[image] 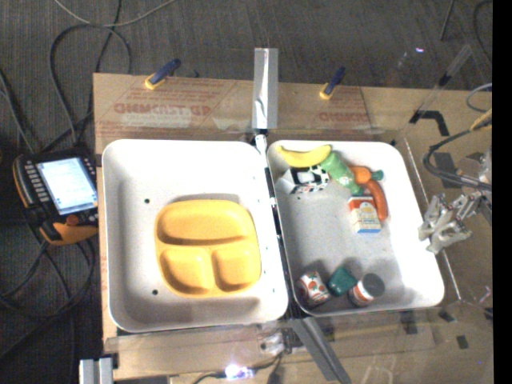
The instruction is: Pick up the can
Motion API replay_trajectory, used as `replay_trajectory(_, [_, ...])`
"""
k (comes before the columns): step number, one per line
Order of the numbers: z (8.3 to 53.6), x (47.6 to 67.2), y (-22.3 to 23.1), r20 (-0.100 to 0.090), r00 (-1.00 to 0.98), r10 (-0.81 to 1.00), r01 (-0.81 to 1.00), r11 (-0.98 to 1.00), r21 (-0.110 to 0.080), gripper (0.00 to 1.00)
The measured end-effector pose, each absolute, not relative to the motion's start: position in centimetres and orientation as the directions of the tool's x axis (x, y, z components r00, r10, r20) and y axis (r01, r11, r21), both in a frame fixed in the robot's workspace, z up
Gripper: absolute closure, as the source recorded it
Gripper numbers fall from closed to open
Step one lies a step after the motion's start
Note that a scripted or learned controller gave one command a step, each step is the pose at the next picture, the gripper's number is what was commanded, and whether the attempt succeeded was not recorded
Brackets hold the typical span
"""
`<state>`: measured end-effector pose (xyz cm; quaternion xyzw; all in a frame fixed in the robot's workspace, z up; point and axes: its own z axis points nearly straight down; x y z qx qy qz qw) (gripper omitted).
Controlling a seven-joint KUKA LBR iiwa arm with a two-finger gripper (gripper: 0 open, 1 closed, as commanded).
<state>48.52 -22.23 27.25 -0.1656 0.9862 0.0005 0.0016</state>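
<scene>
The can (pixel 366 290) stands in the right bin (pixel 416 214), near its front edge, just beside a green block (pixel 342 278) and a small patterned cup (pixel 313 287). Farther back lie a banana (pixel 304 155), a carrot (pixel 376 192) and a carton (pixel 365 215). The left bin (pixel 120 214) holds a yellow tray (pixel 210 246). The gripper (pixel 445 224) hovers outside the right bin's right rim, over the table; its jaws cannot be made out.

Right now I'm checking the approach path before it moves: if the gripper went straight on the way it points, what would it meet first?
The gripper sits outside the right bin, seemingly pointing left. Going straight on, it would likely meet that bin's right wall first, unless it rides higher; depth is unclear.
</scene>
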Motion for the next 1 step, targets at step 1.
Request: replay_trajectory(1, [27.25, 48.54, -22.19, -0.004, -0.945, -0.328, -0.328, 0.945, 0.001, 0.00])
